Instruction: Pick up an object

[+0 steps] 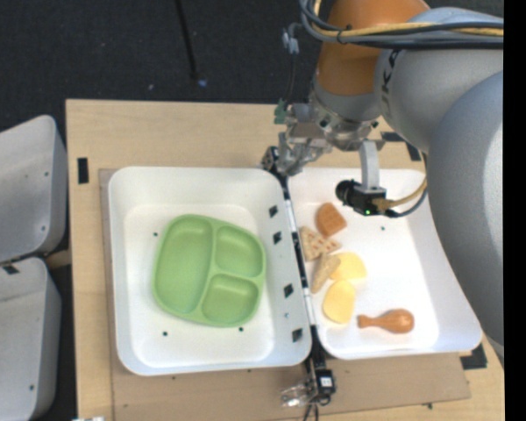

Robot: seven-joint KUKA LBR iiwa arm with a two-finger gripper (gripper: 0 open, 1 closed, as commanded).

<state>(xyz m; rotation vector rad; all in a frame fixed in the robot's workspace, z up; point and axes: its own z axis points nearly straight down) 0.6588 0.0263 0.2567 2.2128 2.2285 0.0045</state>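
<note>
1. Toy food pieces, five, grouped by the left wall of the right bin (438, 261): one brown bread chunk (330, 219), two crackers (314, 243) (323, 272), one yellow chip pair (342, 289), one drumstick (388, 321) nearer the front edge.
2. Left bin (131, 323): one green three-compartment plate (209, 270).
3. Gripper (285, 156), one, above the bins' shared far corner; whether its claw is apart or together cannot be told.

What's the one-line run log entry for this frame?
stage: pre-grasp | gripper: over top end of divider between bins, nothing seen held | right bin: toy food pieces, drumstick | left bin: green divided plate
</note>
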